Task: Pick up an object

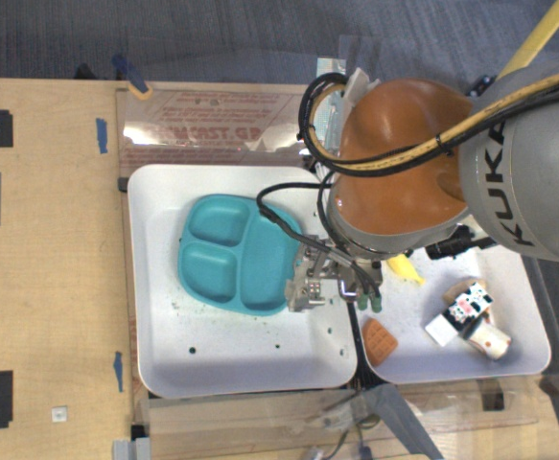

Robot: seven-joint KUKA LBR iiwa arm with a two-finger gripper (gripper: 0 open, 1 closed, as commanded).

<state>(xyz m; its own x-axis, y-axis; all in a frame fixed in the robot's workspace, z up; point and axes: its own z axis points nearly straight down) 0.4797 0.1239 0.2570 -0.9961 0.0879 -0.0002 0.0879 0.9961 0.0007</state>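
Note:
A teal divided plate (pixel 231 252) lies flat in the left white bin (pixel 164 353), toward its middle and right. My gripper (pixel 337 286) hangs under the orange wrist band, just off the plate's right edge and close to the wall between the two bins. I see nothing held in it. In the right bin (pixel 531 345) lie a yellow piece (pixel 404 268), an orange-brown waffle-like piece (pixel 380 339), and a white and black toy (pixel 468 307) next to a cream cylinder (pixel 493 342).
The arm's big grey and orange body (pixel 404 161) covers the back of both bins. Cables (pixel 308 113) loop at its left. A brown board (pixel 44 257) with black marks lies left of the bins.

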